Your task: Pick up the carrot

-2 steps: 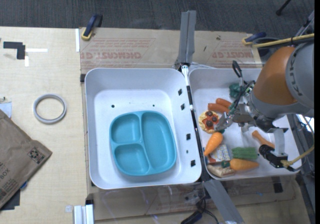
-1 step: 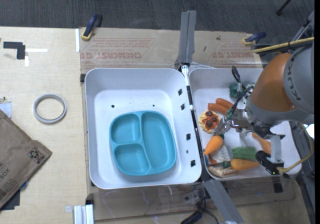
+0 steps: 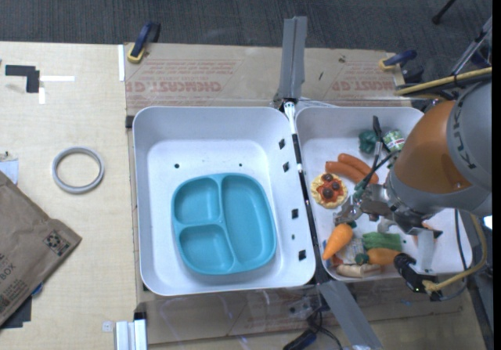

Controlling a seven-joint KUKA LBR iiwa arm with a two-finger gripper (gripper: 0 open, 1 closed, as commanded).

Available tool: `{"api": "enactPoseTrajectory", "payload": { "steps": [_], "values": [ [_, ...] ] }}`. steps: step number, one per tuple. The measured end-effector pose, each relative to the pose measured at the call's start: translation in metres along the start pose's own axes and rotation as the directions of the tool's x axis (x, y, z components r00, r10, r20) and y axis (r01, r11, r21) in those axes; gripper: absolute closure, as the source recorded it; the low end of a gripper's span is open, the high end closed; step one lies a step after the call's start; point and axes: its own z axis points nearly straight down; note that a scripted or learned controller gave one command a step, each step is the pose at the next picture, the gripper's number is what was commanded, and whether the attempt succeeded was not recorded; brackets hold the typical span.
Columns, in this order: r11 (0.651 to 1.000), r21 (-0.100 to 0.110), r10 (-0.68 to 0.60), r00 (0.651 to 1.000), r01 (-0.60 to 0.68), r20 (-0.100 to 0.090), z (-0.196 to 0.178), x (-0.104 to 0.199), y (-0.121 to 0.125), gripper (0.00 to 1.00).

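Carrot (image 3: 338, 239) in right bin (image 3: 313, 131), low on its left side, near front wall, tilted with thick end toward upper right and tip toward lower left. Orange, lying flat on bin floor, not lifted. Just above it, small round pizza-like toy (image 3: 329, 190) with dark and red toppings. Up and right of that, 2 red sausages (image 3: 354, 167) side by side, slanted. Green leafy item (image 3: 368, 139) near back of bin. Right of carrot, green vegetable piece (image 3: 383, 240) and another orange piece (image 3: 379, 257) near front wall; pale item (image 3: 352, 269) along front edge below carrot.

Gripper (image 3: 362, 205) hanging low over right bin, just up and right of carrot's thick end, close to it; contact unclear. Finger state hidden by wrist hardware, cannot tell. Nothing seen between fingers. Grey arm with orange band (image 3: 434, 154) entering from right, covering right half of bin.

Left bin (image 3: 149, 184) holding 1 teal divided plate (image 3: 224, 223) with 3 compartments, sitting centre-front. Bench (image 3: 70, 106) left of bins: tape ring (image 3: 77, 169), brown cardboard piece (image 3: 27, 247) at lower left corner. Blue clamp (image 3: 143, 41) at back edge of bench.
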Motion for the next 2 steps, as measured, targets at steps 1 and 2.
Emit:
{"api": "enactPoseTrajectory", "payload": {
  "steps": [1,2],
  "values": [
    [1.0,0.001,0.008,1.0,-0.008,0.001,0.001,0.007,0.027,0.0],
    [0.973,0.001,-0.232,0.973,0.232,0.0,0.0,-0.001,-0.012,0.0]
  ]
}}
